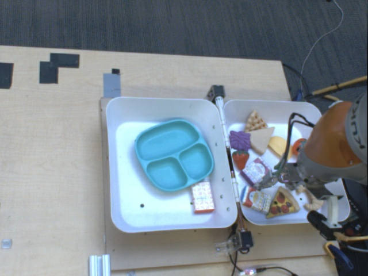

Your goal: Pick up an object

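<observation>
Presently: right bin (339,214), near edge, holds a flat pizza-slice toy (284,203) beside a small printed packet (260,200). Just above them, the gripper (275,179) hangs low over a glossy wrapped packet (255,170), likely the pick target; grip state cannot be told. Farther: purple grape cluster (240,139), pale cheese wedge (261,139), waffle-textured triangle (255,120). Left bin (112,154): smooth teal three-compartment plate (174,154), with a small boxed item (202,198) near it. Both bins sit on the light wood counter (52,171).

site: robotics lab | you see: plywood bench (52,154), grey carpet (172,16), loose cables (322,39), black tape marks (57,66), toy-filled bin (307,109)
</observation>
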Robot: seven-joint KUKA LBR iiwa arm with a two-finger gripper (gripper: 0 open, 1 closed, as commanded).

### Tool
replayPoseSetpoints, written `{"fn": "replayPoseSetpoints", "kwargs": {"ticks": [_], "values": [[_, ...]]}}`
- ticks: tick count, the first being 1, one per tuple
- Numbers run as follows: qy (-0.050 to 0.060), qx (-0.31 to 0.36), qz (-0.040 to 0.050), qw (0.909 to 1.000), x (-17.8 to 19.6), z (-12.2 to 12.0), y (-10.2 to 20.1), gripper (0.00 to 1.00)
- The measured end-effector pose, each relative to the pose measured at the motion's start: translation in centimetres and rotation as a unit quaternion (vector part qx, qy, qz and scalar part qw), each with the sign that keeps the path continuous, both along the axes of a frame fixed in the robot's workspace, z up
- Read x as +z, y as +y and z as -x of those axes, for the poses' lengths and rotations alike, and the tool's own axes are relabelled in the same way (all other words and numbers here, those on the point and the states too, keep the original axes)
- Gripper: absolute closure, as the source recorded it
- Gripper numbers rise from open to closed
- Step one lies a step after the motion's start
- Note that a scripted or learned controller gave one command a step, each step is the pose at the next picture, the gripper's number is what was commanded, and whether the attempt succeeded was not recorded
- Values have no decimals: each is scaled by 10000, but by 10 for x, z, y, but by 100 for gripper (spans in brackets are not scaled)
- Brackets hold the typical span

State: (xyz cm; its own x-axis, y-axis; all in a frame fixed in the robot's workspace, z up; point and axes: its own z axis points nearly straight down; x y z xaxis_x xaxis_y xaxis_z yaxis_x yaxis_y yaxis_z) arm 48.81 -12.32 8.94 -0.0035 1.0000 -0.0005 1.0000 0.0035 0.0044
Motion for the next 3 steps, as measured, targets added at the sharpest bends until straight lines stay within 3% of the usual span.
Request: {"fn": "replayPoseSetpoints", "kwargs": {"ticks": [3], "values": [[7,3,-6,10000,3,-1,9,0]]}}
